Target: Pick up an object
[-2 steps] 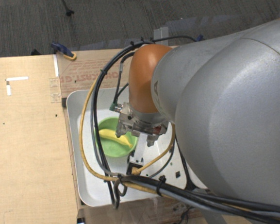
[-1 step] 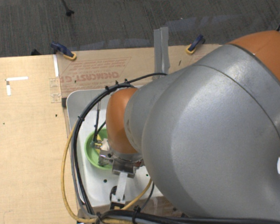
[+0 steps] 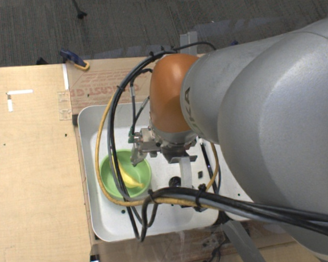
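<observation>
One green bowl (image 3: pixel 113 175) w/ a yellow piece (image 3: pixel 130 179) inside sits in the white bin (image 3: pixel 100 218) under the gripper (image 3: pixel 178 158) (can't tell its state), so nothing looks picked up yet; grasp & lift still left.

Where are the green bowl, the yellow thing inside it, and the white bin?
green bowl (image 3: pixel 109 178): camera view, on its left rim.
yellow thing (image 3: pixel 132 180): camera view, on its middle, inside the bowl.
white bin (image 3: pixel 90 134): camera view, on its bare left wall.
</observation>
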Available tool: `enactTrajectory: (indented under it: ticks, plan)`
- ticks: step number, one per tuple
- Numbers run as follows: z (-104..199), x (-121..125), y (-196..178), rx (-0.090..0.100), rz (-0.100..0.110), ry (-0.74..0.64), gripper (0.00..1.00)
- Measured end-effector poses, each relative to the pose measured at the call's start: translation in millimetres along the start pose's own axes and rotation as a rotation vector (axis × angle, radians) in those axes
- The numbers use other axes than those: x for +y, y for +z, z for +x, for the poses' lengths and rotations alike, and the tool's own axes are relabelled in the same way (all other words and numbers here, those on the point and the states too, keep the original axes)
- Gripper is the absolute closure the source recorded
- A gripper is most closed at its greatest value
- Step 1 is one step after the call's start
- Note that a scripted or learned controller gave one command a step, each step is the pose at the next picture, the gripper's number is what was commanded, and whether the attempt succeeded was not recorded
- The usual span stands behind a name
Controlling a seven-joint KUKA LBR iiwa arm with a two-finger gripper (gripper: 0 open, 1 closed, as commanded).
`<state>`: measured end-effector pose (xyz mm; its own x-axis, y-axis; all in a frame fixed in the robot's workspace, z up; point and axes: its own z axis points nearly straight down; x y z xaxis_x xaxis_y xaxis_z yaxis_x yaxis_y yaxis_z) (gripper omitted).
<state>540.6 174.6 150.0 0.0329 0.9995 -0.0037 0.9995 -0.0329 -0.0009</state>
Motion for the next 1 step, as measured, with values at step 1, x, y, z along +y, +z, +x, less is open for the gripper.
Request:
enactTrajectory:
  ticks: [1]
  plan:
    - [50.5,-65.8,50.1,-0.001,0.003,0.143,0.0]
